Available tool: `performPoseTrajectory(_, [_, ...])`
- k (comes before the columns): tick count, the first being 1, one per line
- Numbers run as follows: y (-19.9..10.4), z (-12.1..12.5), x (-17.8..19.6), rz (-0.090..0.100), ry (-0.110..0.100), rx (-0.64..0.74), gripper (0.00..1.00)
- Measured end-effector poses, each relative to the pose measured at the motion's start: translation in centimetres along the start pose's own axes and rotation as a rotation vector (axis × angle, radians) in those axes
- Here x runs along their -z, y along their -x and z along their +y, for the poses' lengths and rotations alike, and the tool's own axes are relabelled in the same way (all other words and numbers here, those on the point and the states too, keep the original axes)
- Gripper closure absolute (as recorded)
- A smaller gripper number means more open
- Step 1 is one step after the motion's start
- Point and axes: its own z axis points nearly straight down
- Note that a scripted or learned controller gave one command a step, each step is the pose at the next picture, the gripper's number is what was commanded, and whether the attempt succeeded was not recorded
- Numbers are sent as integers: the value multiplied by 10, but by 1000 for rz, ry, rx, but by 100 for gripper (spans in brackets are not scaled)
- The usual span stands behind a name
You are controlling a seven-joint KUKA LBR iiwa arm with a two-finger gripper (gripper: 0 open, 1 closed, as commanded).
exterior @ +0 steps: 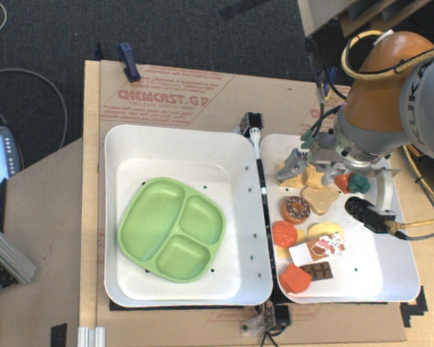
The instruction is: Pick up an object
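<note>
probably a robotics lab: clamped bench [163, 91], loose cables [31, 82].

Tray [170, 229] in left bin [122, 151]

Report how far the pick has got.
Done: the arm has reached over the right bin, and the tool is down among the toy food at its far end. In hand: nothing can be seen held, since the wrist hides the tips. Left: grip and lift one item. The doughnut and the green plate lie untouched.
</note>
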Motion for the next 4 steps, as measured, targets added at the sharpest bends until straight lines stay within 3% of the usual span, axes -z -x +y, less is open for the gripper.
performPoseTrajectory(1, [-73,-80,17,-3,2,-5,0])
performPoseTrajectory(2, [-135,-110,70,-4,13,-4,0])
performPoseTrajectory(3, [-131,-109,77,-7,12,-12,100])
performPoseTrajectory(4, [-222,-30,175,-2,25,-3,100])
